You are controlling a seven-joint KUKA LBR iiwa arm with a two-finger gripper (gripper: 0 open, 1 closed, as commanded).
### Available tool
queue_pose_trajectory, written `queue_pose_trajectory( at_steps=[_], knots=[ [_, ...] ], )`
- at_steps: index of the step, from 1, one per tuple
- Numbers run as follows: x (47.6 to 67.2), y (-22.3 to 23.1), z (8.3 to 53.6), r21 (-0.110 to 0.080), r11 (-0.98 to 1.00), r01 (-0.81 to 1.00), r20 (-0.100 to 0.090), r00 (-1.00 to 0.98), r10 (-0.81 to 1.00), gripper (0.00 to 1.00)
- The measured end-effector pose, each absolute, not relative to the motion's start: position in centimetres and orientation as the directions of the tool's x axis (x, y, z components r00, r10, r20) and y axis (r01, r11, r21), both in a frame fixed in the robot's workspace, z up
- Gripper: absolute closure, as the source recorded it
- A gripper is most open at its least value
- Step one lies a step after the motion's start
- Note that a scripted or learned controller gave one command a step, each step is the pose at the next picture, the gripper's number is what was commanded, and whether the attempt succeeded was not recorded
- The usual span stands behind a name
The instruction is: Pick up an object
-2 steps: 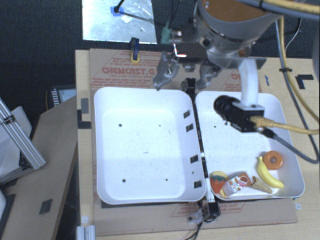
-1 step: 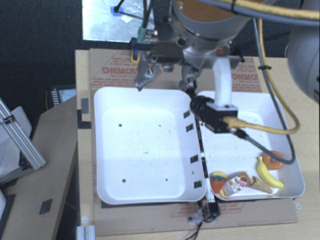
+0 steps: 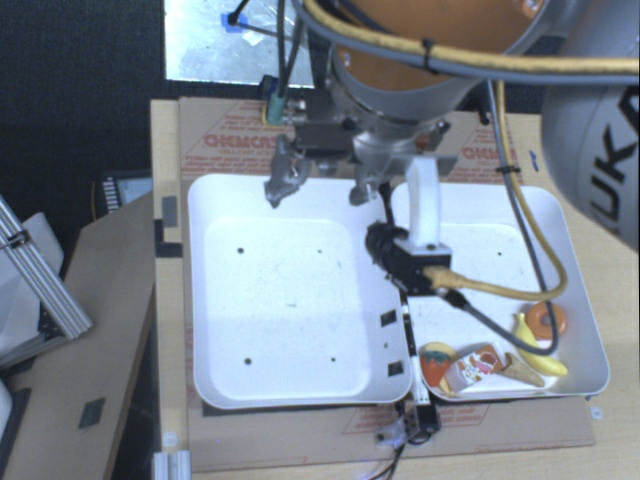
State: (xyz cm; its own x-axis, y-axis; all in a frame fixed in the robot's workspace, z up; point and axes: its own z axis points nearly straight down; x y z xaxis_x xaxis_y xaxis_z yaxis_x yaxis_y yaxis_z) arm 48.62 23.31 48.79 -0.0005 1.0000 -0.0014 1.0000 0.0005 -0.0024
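1. Pincer (image 3: 318, 184) hangs released and empty above the left bin's (image 3: 215, 368) far edge.
2. Toys (image 3: 478, 365) crowd the right bin's (image 3: 590, 363) near corner.
3. Best move: swing over, descend on one.

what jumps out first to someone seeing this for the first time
The big grey and orange arm fills the top, its two-finger gripper hanging over the far edge of the left shallow white bin. Next, a bright cluster of small colourful toy-like items sits in the near corner of the right white bin.
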Motion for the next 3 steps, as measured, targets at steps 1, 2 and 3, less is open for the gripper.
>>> queue_pose_trajectory(
  at_steps=[1,2,3],
  knots=[
    [57.1,23.3,53.7,0.008,-0.002,1.0,0.002,0.002,1.0,0.0],
    [49.1,23.4,53.5,-0.001,0.007,1.0,0.001,-0.007,1.0,0.0],
    [48.6,23.4,52.7,0.0,0.004,1.0,0.001,-0.004,1.0,0.0]
  ],
)
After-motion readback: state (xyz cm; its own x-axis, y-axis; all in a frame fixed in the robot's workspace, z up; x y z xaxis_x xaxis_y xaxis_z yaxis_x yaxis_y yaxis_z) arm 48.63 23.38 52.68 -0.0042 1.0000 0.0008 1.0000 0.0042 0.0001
